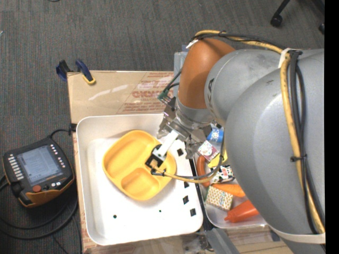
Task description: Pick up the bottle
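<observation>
Far to the left of the yellow plate [135, 165], off the surface and down on the carpet, lay a grey and orange control pendant [36, 169] with its dark cable. Up and to the left of the plate, two blue clamps [73, 69] gripped the corner of a brown cardboard sheet [119, 93] that stretched along behind it. The plate itself, divided into compartments, lay flat in the left bin [89, 194], toward that bin's back right part, with bare white floor in front of it and to its left.

Just over the plate's right edge hung the hand [179, 136], under the orange band of the grey arm [254, 120]. Its underside was hidden, so whether it was clenched or released could not be told, and nothing could be seen held in it.

To the right of the plate, the right bin [225, 224] held a crowd of small things: a blue and white carton [216, 135], a red and white packet [208, 151], a checkered box [219, 197] and an orange carrot [231, 189]. The bottle [243, 211], orange and tapered, lay on its side at the front of that bin, well to the right of the plate and below the hand's level, apart from it. The arm's bulk covered the rest of that bin.
</observation>
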`<state>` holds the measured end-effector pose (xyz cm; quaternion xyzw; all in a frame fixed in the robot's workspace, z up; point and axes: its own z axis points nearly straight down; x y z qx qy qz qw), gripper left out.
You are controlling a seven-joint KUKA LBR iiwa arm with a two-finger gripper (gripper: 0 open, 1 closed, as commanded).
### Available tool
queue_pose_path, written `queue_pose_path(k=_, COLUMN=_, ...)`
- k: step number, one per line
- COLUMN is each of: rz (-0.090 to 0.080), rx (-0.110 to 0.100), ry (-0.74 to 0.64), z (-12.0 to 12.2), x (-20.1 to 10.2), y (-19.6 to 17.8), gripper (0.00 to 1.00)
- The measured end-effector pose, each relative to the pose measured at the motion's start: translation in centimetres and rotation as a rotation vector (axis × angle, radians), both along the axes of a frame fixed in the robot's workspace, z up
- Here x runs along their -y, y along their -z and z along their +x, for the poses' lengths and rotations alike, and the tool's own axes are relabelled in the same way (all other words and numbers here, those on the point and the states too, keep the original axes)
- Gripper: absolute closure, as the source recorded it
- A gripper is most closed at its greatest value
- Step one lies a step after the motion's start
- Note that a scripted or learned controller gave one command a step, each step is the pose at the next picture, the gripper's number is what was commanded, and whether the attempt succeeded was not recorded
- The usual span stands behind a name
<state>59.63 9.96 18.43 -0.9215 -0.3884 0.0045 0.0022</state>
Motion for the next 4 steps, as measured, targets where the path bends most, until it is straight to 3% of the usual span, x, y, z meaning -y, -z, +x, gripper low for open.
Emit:
queue_pose_path(k=1, rz=0.0, rx=-0.006, ry=-0.004, z=0.0, x=0.0, y=-0.7, gripper=1.0)
queue_pose_path(k=2, rz=-0.002, rx=0.005, ry=0.042, z=2.5, x=-6.2, y=-4.2, gripper=1.0)
queue_pose_path(k=3, rz=-0.002, rx=0.002, ry=0.112, z=1.4, x=-12.5, y=1.4, gripper=1.0)
queue_pose_path(k=4, rz=-0.003, rx=0.006, ry=0.107, z=3.0, x=-6.0, y=-8.9, gripper=1.0)
